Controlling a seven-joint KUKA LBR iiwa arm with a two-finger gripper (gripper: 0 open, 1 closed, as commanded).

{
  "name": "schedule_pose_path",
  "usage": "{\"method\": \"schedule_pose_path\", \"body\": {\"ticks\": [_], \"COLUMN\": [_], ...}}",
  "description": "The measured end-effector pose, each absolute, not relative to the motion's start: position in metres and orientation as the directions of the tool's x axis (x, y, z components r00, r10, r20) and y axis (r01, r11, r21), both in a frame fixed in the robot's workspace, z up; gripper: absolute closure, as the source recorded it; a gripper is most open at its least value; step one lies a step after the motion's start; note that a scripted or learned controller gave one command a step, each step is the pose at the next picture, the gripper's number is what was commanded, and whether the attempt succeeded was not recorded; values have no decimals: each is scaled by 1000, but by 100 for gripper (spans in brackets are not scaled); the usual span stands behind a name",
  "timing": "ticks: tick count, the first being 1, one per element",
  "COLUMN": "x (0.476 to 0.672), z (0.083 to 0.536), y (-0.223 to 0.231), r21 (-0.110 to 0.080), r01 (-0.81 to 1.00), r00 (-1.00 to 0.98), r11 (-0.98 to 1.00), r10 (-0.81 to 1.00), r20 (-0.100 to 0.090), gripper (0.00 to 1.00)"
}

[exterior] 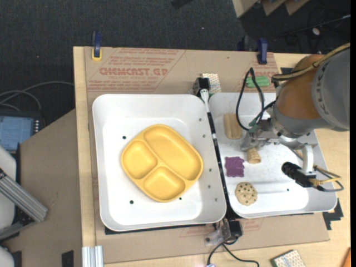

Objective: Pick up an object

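Observation:
My gripper (249, 144) is down in the right bin (278, 204), near its left half. A small tan cork-like piece (253, 157) lies just below the gripper's tip, touching it or nearly so. A tan block (232, 126) lies up and to the left of the gripper. A purple piece (234, 166) sits lower left of it. Near the bin's front lies a round chocolate-chip cookie (245, 193). The arm's grey and orange wrist (300, 102) covers the bin's back right.
The left bin (111, 121) holds a yellow divided plate (161, 163) in its middle. A ridge (214, 143) separates the two bins. Clamps and a green tag sit at the board's back edge.

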State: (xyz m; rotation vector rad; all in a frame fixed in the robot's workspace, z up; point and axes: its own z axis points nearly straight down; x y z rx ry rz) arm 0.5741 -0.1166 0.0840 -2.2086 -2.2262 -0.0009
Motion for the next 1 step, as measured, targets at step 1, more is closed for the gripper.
{"method": "schedule_pose_path", "body": {"ticks": [1], "x": [637], "z": [193], "y": [-65], "r21": [17], "r01": [1000], "r00": [-8], "r11": [8], "r10": [1000], "r20": [0], "gripper": [100]}}
